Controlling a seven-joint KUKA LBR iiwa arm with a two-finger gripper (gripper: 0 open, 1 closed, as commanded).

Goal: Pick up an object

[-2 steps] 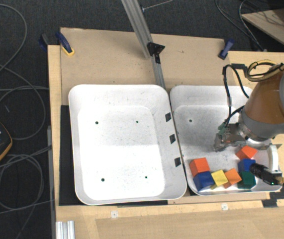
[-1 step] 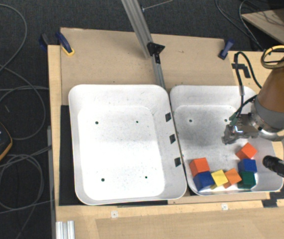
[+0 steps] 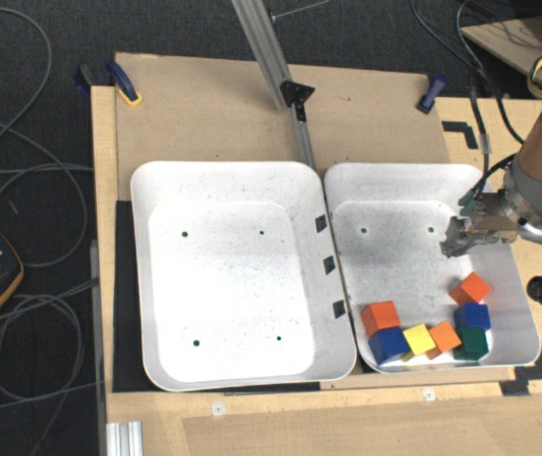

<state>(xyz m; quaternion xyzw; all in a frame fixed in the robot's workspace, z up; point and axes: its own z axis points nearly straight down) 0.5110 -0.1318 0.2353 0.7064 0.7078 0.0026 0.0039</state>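
My gripper (image 3: pixel 457 239) hangs over the right bin (image 3: pixel 394 193), near its right wall and above its middle. Below it, an orange block (image 3: pixel 473 288) lies alone, a short way toward the front. Along the front wall sits a cluster: an orange block (image 3: pixel 380 316), a blue block (image 3: pixel 391 346), a yellow block (image 3: pixel 420 338), a smaller orange block (image 3: pixel 445 335), a blue block (image 3: pixel 474 316) and a green block (image 3: pixel 473 344). Nothing shows under the gripper.
The left bin (image 3: pixel 157 198) stands beside the right one, with black clips (image 3: pixel 327 264) along the shared edge. A metal pole (image 3: pixel 271 50) slants up from the back of the bench. Cables lie on the floor at the left.
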